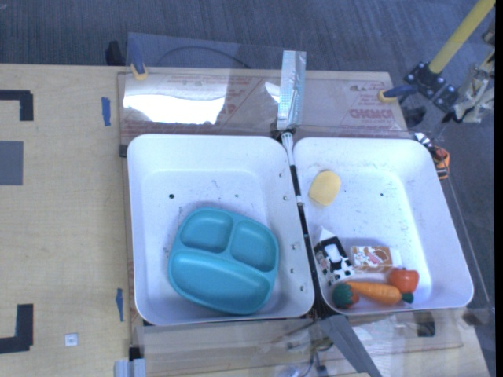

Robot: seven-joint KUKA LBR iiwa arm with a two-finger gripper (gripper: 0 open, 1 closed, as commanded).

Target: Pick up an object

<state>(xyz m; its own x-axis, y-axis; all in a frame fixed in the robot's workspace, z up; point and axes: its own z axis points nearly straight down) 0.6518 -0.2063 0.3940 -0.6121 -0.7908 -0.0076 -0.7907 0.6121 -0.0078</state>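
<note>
**Bench, seen from above**

1. Left bin (149,151): white, shallow. Holds one teal plate (224,261) with three compartments, lying flat in the near half of the bin and turned slightly askew. The bin floor beyond it is speckled with dark scuffs.

2. Right bin (409,159): white, shallow, set edge to edge with the left bin. Holds the loose pieces available for picking:
   - yellow lump (324,187) (rounded, possibly a toy lemon), alone near the far-left part of the floor, close to the shared edge and well apart from the other pieces.
   - black-and-white toy (333,259), near the front-left corner; its shape is too small to make out.
   - small printed packet (371,256), lying flat just right of the toy.
   - carrot (376,292), orange, lying on its side along the front wall, its green top (342,294) pointing left and sitting just below the toy.
   - tomato (403,279), red-orange, touching the carrot's right end.

3. Gripper: whether it is wide, narrow or holding anything cannot be told.

4. Surroundings: pale wooden bench top (63,210) with black corner marks (23,104) and bits of blue tape (105,110); a clear sheet (189,96) behind the bins, catching glare; a silver strip (291,89) standing at the junction of the bins; a yellow rod (468,26) with a black clamp (428,81) at far right.
</note>
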